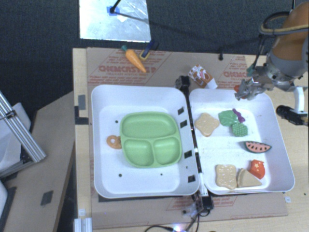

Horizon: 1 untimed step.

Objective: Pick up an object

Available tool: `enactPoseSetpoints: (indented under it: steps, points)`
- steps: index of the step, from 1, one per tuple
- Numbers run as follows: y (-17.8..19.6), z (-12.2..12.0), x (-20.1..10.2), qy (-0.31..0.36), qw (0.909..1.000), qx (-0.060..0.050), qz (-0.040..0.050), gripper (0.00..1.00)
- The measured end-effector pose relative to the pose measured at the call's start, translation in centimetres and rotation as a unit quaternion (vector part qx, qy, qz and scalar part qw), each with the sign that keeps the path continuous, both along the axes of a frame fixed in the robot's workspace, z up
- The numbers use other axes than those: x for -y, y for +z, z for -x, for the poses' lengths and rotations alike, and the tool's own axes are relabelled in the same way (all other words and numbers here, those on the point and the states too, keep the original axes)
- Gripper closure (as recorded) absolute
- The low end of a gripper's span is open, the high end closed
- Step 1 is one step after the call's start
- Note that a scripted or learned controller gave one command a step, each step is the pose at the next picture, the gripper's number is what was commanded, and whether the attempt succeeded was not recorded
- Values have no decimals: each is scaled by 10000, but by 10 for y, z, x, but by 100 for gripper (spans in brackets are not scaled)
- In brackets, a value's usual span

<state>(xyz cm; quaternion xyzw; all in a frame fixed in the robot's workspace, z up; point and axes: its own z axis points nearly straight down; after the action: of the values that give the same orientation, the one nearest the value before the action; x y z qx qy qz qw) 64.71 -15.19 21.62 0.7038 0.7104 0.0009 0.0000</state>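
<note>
Two white bins hold a light green tray, a tan pretzel, beige toast, green grapes and a red-and-green melon slice with black seeds, while an orange carrot lies at 12 o'clock.

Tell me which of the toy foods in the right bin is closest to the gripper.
The green leafy piece with the purple bit, at the bin's far side. It lies just below-left of the gripper, while the bread slice, watermelon wedge and red piece lie farther off.
</note>
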Motion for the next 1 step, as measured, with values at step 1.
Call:
enactPoseSetpoints:
  steps: [1]
  points:
    - [-4,-6,-59,0,10000,2,2,100]
